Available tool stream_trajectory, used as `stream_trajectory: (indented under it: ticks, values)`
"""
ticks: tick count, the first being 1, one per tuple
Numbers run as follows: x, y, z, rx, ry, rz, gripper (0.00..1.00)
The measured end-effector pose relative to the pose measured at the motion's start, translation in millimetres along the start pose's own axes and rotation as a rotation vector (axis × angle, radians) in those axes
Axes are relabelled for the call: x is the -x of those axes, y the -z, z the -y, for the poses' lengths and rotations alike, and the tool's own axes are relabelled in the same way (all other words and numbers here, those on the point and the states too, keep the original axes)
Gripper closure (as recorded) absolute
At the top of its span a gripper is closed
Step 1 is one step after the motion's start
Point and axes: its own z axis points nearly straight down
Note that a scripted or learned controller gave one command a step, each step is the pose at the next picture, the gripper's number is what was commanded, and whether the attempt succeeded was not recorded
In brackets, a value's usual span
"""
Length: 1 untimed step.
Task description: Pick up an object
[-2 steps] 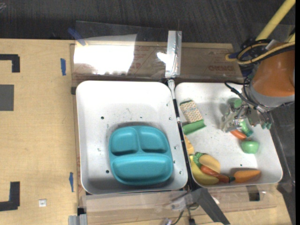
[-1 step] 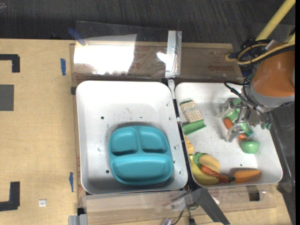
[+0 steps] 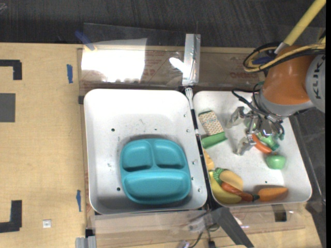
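Note:
The right bin (image 3: 297, 138) holds several toy foods. My gripper (image 3: 240, 132) hangs low over its upper middle, below the orange wrist band, and stands open with its two metal fingers (image 3: 242, 148) pointing left and bare bin floor between them. A small orange-red piece (image 3: 263, 145) lies right against the gripper body, partly under it. A green round fruit (image 3: 276, 161) sits just below that. A green stick (image 3: 213, 139) and a tan waffle-like block (image 3: 209, 121) lie to the gripper's left, apart from it.
A yellow banana (image 3: 229, 182), a red-orange sausage shape (image 3: 239, 190) and an orange carrot (image 3: 272, 192) crowd the right bin's front edge. The left bin (image 3: 103, 112) holds a teal divided plate (image 3: 154, 170). A clear plastic sheet (image 3: 134, 61) lies behind the bins.

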Motion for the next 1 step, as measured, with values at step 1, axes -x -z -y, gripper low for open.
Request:
stream_trajectory:
  ticks: [1]
  values:
    - [-9.2,40.7,65.2,-0.001,0.132,-0.002,0.0]
